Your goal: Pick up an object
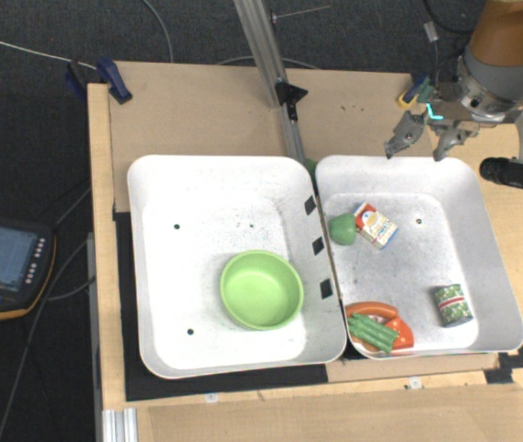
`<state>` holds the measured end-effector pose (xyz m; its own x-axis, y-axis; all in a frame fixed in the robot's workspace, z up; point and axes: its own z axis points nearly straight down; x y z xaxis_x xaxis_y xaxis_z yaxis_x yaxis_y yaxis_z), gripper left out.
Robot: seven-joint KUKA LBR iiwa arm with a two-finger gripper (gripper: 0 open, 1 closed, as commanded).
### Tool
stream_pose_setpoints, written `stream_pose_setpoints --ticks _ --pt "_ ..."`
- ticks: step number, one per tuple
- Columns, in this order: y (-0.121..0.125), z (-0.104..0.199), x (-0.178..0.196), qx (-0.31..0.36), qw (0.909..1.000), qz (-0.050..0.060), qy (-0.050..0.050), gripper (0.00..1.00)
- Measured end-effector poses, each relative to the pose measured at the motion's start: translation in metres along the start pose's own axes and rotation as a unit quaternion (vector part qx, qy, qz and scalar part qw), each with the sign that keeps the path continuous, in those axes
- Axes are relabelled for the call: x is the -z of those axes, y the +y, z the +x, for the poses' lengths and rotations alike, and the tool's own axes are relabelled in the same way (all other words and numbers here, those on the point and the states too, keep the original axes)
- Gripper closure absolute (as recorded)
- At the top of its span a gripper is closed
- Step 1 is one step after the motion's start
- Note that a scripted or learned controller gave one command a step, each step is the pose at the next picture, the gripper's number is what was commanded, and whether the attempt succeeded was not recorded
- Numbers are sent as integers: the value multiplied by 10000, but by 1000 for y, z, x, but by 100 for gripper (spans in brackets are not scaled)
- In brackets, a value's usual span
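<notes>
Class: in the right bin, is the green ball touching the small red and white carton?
Touching. The camera view shows the green ball pressed against the carton, with no white bin floor between them.

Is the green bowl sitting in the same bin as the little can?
No, the green bowl lies in the left bin, while the can stands in the right bin.

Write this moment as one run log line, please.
end effector: open, above right bin far rim, holding nothing | green ball touching small carton | can near corner
</notes>
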<state>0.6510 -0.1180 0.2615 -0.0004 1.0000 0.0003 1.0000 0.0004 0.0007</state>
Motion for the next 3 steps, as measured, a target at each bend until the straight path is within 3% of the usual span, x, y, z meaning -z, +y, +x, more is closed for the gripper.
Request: stream_pose_setpoints --ticks 1,3 --pt "0 0 0 0 10000 1 0 0" --pt "8 4 -88 -1 10000 19 0 0"
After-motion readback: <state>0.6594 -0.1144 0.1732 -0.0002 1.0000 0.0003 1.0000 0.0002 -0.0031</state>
